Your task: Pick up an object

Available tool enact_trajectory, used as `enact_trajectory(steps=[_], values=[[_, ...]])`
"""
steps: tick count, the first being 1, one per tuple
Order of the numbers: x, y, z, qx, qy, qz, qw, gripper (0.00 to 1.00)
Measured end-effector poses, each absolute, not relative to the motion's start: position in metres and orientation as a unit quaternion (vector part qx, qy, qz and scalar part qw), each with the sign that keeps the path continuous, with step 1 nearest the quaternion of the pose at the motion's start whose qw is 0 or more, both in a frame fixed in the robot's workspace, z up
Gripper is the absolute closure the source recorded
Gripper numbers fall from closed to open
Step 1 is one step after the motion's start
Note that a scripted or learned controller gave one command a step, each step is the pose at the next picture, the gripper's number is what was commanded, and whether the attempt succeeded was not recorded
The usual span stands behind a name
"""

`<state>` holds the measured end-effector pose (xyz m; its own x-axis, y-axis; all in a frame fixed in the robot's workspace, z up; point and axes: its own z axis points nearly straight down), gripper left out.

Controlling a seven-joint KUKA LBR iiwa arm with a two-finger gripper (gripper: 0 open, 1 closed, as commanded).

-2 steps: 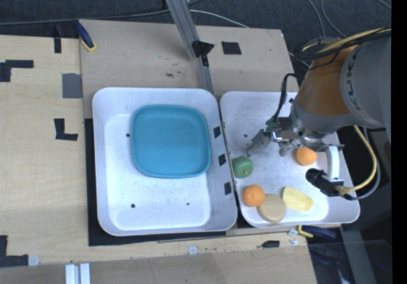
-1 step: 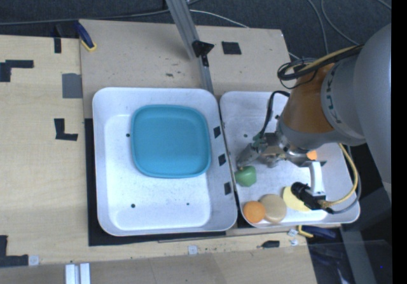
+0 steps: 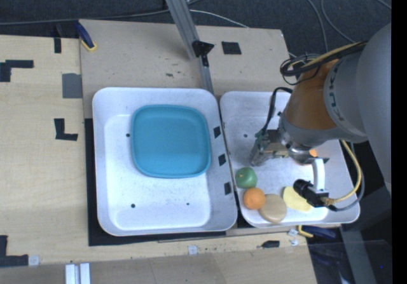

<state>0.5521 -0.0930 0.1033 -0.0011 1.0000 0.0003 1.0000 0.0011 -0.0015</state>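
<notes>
The grey arm (image 3: 356, 86) with its orange band (image 3: 308, 101) reaches in from the right and hangs over the right-hand white bin (image 3: 241, 111), its gripper (image 3: 259, 152) pointing down toward the bin floor in the middle of that bin. The jaws are seen from above as dark, thin metal parts at the end of the wrist, and from this angle I cannot tell whether they stand apart or together; nothing can be made out between them. The gripper is just above and to the right of a small green ball-like object (image 3: 246, 178), close to it, though whether they touch is not clear. Directly below the green one lies an orange round object (image 3: 254, 199), and just beside that, to the right, a pale beige rounded object (image 3: 274, 208). Further right, a yellow object (image 3: 295, 199) lies partly under a black piece of the gripper's fittings. All four lie along the near edge of the right bin. The left-hand white bin (image 3: 114, 149) holds a blue square plate (image 3: 170, 140) with rounded corners, lying flat in its upper middle part. Both bins sit side by side on the light wooden surface (image 3: 38, 149), and a grey metal rail (image 3: 181, 13) slants down from the top toward the gap between them.
</notes>
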Motion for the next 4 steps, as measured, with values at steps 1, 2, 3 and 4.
enact_trajectory(steps=[1, 2, 3, 4], values=[[0.553, -0.096, 0.165, -0.707, -0.707, -0.0014, -0.002, 1.0], [0.553, -0.096, 0.217, -0.707, -0.707, -0.0012, -0.001, 1.0], [0.552, -0.051, 0.212, -0.706, -0.708, 0.0, 0.001, 1.0], [0.545, 0.007, 0.221, -0.705, -0.709, -0.0004, 0.001, 1.0]])
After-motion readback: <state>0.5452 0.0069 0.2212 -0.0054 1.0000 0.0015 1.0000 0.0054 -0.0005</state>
